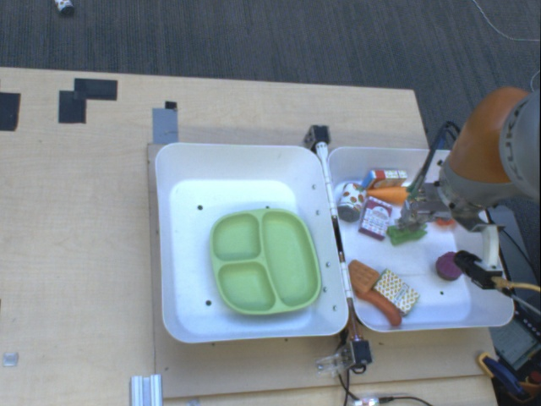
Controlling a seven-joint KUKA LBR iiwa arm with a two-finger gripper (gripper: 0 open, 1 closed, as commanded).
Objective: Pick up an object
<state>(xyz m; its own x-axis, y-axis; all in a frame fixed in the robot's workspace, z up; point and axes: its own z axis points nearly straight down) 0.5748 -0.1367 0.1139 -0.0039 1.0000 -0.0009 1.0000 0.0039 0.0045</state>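
On the desk (84, 252), from the near edge to the far one:

Near left bin: the left bin (182, 311) holds a light green divided plate (265, 261) with three compartments, lying flat in the middle of the bin.

Near right bin: in the front of the right bin (482, 311) lies an orange-brown piece (369, 288), its long axis running from upper left to lower right; a small checked packet (396, 291) lies across it, touching.

Right side: a purple round piece (448, 266) sits near the bin's right wall, well apart from the checked packet.

Middle of right bin: a green flat piece (407, 235) lies just under the jaws, its long axis near level and tilted a little up toward the right. A small red-and-white packet (375, 219) lies just to its left.

Jaws: the gripper (414, 214) hangs low over the green flat piece; whether the jaws are wide or narrow, I cannot tell, and no object shows between them.

Far of right bin: an orange carrot-like piece (389, 194) points left to right, with a small colourful box (385, 177) behind it and a round white-and-dark thing (350, 197) to its left.

Arm: the orange band (486, 138) stands above the grey wrist at the right.
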